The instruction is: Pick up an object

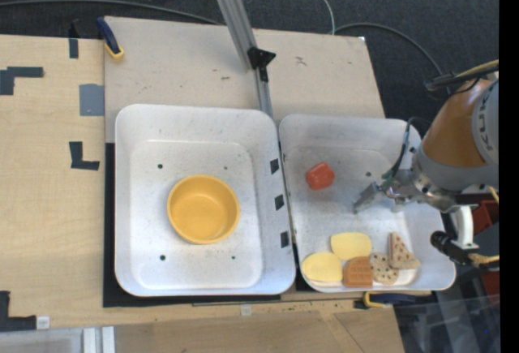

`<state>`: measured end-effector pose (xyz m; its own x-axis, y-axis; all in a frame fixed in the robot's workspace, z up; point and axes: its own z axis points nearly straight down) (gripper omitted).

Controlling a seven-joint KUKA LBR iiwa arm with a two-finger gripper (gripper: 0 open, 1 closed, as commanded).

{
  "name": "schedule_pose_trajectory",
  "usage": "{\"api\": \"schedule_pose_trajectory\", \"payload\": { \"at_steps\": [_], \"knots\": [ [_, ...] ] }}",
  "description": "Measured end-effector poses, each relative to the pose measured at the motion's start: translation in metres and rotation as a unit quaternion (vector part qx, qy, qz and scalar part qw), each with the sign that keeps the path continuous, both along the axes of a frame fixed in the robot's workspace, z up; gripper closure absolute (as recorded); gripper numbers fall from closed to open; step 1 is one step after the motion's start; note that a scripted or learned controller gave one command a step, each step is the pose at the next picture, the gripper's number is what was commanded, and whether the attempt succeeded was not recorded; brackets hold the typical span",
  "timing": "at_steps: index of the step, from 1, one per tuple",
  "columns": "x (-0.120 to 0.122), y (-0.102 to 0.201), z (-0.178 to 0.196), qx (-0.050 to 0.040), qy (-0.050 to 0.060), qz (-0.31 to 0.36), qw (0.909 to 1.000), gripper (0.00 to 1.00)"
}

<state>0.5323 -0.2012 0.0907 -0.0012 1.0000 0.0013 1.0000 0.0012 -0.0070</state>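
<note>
My gripper (pixel 381 199) hangs over the right part of the right bin (pixel 340 132), its fingers (pixel 364 199) spread open with nothing between them. A small red block (pixel 320 176) lies to its left, apart from the fingers. Along the bin's front edge sit a yellow oval piece (pixel 350 245), a second yellow round piece (pixel 322 268), an orange-brown block (pixel 358 272), a speckled biscuit-like piece (pixel 380 266) and a tan wedge (pixel 400 251). The arm's grey and orange wrist (pixel 458 140) comes in from the right.
The left bin (pixel 138 132) holds a yellow bowl (pixel 203 208). A grey metal pole (pixel 235 2) slants across the bench behind the bins. Cables run along the dark floor at the back.
</note>
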Motion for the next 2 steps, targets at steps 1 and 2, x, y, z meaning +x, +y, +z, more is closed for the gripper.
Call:
{"api": "schedule_pose_trajectory", "payload": {
  "at_steps": [1, 2],
  "knots": [
    [0.001, 0.000, 0.013, -0.0001, -0.002, 0.001, 1.0000, 1.00],
    [0.009, -0.006, 0.069, -0.0015, -0.005, 0.000, 1.0000, 1.00]
  ]
}}
